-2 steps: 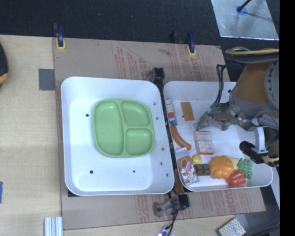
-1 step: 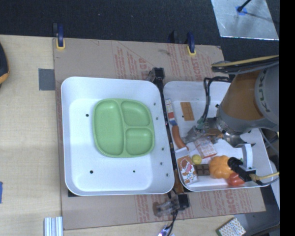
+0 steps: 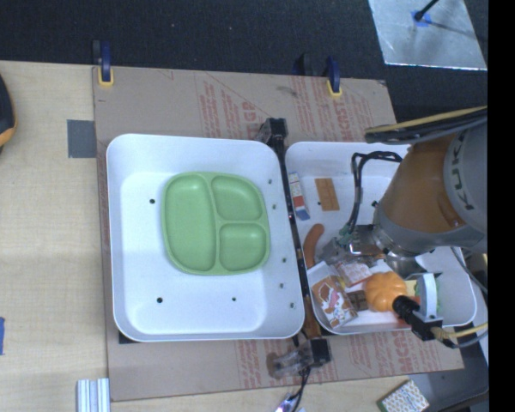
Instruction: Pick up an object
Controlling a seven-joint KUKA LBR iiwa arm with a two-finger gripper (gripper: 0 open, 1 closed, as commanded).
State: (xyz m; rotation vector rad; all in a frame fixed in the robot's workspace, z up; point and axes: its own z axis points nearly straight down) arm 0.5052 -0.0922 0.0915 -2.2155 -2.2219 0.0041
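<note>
My gripper (image 3: 350,251) hangs low over the middle of the right bin (image 3: 326,154), under the grey arm with its orange band (image 3: 421,191). Directly beneath and beside it lie a brown sausage-shaped piece (image 3: 312,242), a printed snack packet (image 3: 331,299) and a second small packet (image 3: 354,271). An orange rounded thing (image 3: 383,290) sits just to the gripper's lower right; whether anything touches it is unclear. Further back in this bin are a small brown block (image 3: 327,193) and a white tube with red and blue print (image 3: 297,195).
The left bin (image 3: 137,299) holds a green divided plate (image 3: 215,222) at its centre. The arm covers the right half of the right bin. A clamp (image 3: 275,130) sits at the back between the bins, another (image 3: 300,354) at the front.
</note>
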